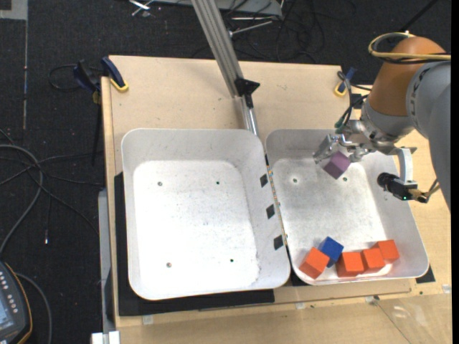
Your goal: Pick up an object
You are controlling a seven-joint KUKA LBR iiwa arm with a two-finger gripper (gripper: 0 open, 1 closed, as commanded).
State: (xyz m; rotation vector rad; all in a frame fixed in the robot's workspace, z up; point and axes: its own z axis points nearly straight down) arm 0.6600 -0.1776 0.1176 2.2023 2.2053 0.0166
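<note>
Tool point(335, 154) grips a purple block point(336, 165), lifted clear over the right bin point(401, 213) near its 12 o'clock wall, so the pick looks done. Other blocks lie bunched at the bin's 6 o'clock rim: three orange blocks point(351, 262) and one blue block point(330, 249), likely slid there. Arm point(401, 84) reaches in from 3 o'clock, wrist bent down. Left bin point(143, 149) sits alongside on the bench point(179, 92).

The arm point(419, 84) runs off the right edge — the claw's point(336, 151) fingertips sit hidden behind the purple block point(336, 165).

Four blocks point(349, 257) in right bin point(358, 206) near front edge; gripper point(336, 156) w/ block point(336, 165) over its rear.
</note>
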